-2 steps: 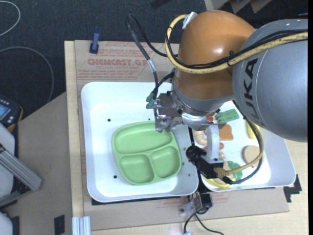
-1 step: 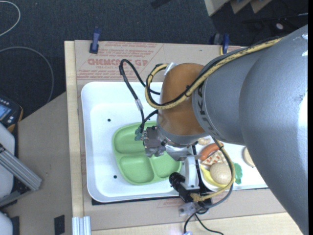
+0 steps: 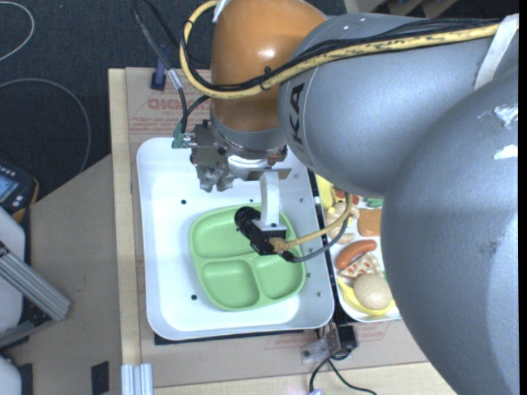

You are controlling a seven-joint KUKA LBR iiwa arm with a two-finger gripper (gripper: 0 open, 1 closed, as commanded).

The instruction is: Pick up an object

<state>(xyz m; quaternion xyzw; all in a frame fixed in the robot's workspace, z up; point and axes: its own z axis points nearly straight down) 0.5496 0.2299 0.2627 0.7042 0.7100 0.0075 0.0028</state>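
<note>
One green plate (image 3: pixel 239 263) lies in the left bin (image 3: pixel 160 245); the gripper (image 3: pixel 216 174) hangs over the plate's far edge, open or closed cannot be told. Toy foods (image 3: pixel 356 255) sit right of the plate. Nothing appears lifted; the pick remains.

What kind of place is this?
Probably a robotics lab bench: a grey robot arm hangs over two white bins, one holding a green divided plate, the other toy-like food.

A tan desk (image 3: pixel 128 220) stands on dark carpet (image 3: pixel 74 31); a silver metal rail (image 3: pixel 37 290) and a black device (image 3: pixel 12 189) lie left of it
</note>
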